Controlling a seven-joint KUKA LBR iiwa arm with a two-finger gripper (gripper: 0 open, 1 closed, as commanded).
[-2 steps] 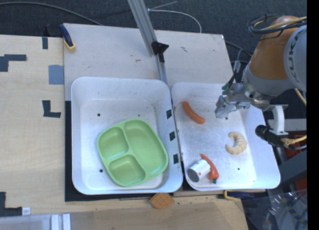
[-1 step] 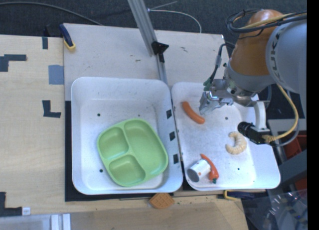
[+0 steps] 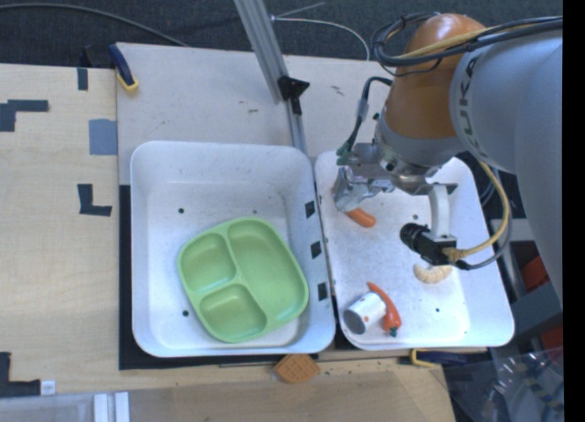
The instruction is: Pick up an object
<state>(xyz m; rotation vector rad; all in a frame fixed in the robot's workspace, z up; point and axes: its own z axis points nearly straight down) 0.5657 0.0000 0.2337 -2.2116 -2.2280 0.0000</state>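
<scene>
The gripper (image 3: 352, 194) hangs low at the right bin's (image 3: 475, 320) far-left corner, just above a small orange piece (image 3: 363, 218). Its grasp cannot be told; the piece seems to lie on the floor, unlifted.

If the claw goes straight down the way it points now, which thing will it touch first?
Probably the small orange piece lying on the right bin's floor, just below the claw. Depth is hard to judge from this slanted view, so it may land just beside it.
</scene>
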